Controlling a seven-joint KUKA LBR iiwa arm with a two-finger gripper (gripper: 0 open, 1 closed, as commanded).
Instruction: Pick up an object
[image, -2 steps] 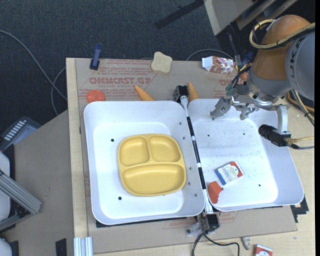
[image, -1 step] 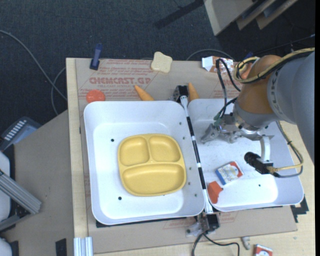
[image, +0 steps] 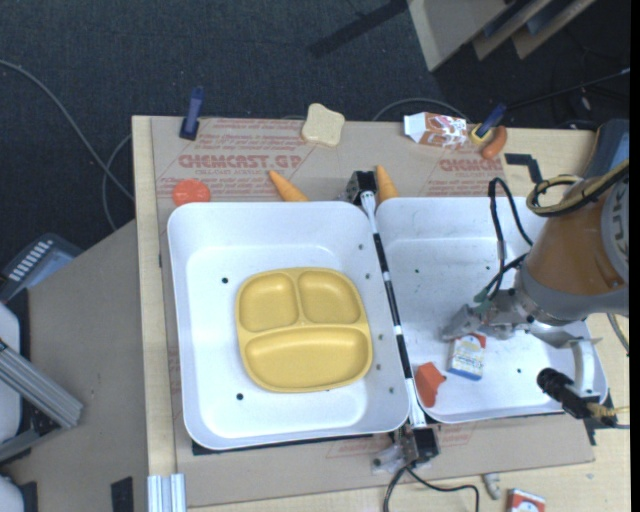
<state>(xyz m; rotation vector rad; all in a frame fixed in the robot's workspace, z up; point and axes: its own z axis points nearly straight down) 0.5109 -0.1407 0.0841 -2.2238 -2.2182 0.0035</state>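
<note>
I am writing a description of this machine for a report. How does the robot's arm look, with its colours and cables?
The arm reaches in from the right. It has a rounded grey body and a wide orange band above the wrist. Black cables loop beside it. The gripper at its end is grey metal, with small parts that I cannot make out clearly.

From my remote station I see my arm (image: 580, 270): a bulky grey body with a broad orange band above the wrist, black cables looping over it, and a small metallic grey gripper (image: 478, 318) at its end.
</note>
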